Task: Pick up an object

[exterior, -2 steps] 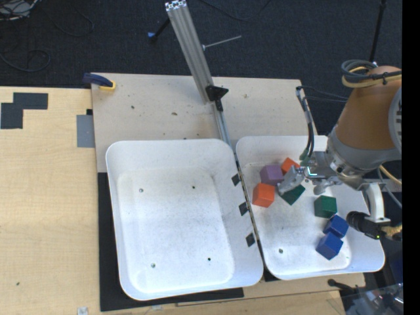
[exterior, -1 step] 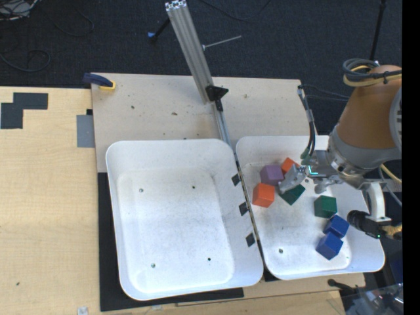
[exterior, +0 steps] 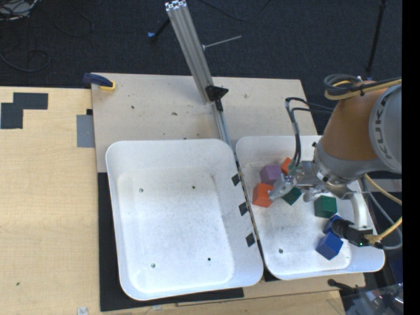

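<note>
— That claw point(exterior: 287, 190) is down in the right-hand shallow white plastic bin point(exterior: 295, 268), near its left wall, right in among the blocks. Has it got one?

— I can't tell whether it's spread or pinched from here; the grey metal bits blur into the blocks. Nothing looks lifted, so I'd judge the pick isn't done yet.

— What's it closest to?

— A small orange-red block point(exterior: 262, 195) sits just beside it, close to the bin's left wall. A pale purple block point(exterior: 270, 173) is just behind that, and a dark green block point(exterior: 291, 197) is tucked against the claw on its other side.

— So the reach is made, and what's left?

— I'd say the squeeze and the lift, going by how everything lies on the bin floor.

— Which way does the orange-red one point?

— It looks about cube-shaped, so there's no long axis I can make out. It sits turned a little, its faces slanting against the bin wall.

— And the others?

— A brighter green block point(exterior: 325, 207) further right, and a blue block point(exterior: 329, 245) towards the bin's near right corner, both well apart from the claw.
</note>
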`<state>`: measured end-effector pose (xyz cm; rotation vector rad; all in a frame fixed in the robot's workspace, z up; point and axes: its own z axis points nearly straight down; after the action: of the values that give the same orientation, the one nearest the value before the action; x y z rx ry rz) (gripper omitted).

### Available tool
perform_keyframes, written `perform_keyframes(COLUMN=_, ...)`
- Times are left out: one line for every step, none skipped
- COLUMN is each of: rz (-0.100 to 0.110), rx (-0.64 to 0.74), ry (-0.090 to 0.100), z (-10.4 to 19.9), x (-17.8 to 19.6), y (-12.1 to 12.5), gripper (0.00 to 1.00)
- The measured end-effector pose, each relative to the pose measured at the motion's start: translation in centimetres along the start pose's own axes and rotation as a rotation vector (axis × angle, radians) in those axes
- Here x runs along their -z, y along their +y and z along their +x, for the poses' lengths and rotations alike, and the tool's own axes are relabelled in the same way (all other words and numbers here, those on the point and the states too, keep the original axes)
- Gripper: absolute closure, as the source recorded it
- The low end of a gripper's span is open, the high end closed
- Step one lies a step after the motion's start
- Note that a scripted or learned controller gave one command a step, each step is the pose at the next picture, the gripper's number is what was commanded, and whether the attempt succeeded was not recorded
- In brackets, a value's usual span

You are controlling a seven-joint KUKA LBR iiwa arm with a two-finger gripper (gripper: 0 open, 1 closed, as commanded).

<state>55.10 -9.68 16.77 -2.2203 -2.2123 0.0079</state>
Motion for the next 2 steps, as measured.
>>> perform_keyframes(rz=0.001, rx=0.002, ry=0.0, z=-0.8, x=-6.0, y=0.1, gripper=0.0)
perform_keyframes(rz=-0.006, rx=0.001, ry=-0.001, z=-0.8, x=-7.5, y=0.1, gripper=0.0)
